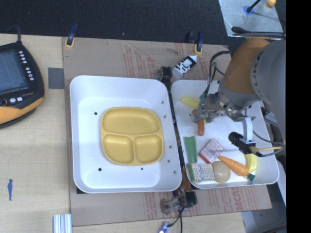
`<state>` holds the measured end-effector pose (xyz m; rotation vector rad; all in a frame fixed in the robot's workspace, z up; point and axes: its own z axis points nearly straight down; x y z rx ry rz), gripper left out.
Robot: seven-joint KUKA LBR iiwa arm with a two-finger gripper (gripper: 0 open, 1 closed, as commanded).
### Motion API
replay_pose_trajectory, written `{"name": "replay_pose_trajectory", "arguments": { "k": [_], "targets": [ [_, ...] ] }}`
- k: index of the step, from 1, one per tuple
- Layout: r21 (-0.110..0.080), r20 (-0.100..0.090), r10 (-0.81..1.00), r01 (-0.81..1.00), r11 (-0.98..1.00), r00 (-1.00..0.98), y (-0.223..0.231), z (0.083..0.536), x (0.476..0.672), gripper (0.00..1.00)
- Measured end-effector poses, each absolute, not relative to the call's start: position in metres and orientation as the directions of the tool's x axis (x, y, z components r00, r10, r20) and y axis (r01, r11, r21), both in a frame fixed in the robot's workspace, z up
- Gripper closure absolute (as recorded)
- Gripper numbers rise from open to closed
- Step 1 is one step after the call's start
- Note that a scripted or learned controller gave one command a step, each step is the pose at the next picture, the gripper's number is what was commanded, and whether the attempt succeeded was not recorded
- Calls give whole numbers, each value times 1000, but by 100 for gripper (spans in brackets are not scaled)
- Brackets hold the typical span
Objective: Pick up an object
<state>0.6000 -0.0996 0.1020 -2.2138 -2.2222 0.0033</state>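
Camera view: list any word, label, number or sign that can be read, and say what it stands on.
None can be read.
Cardboard sheet: faint red print, too blurred.
Black-and-white tag: pattern, no legible letters.
Pink packet: print too small.
Handheld pendant: screen and buttons illegible.

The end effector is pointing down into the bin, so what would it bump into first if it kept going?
Probably the small orange-red stick-shaped toy right beneath the end effector, lying on the right white bin. Depth is hard to judge from above.
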Motion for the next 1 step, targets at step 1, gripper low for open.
{"name": "replay_pose_trajectory", "arguments": {
  "k": [1],
  "targets": [
    [-3, 2, 1000, 1000, 4, -4, -33, 192, 584, 100]
  ]
}}
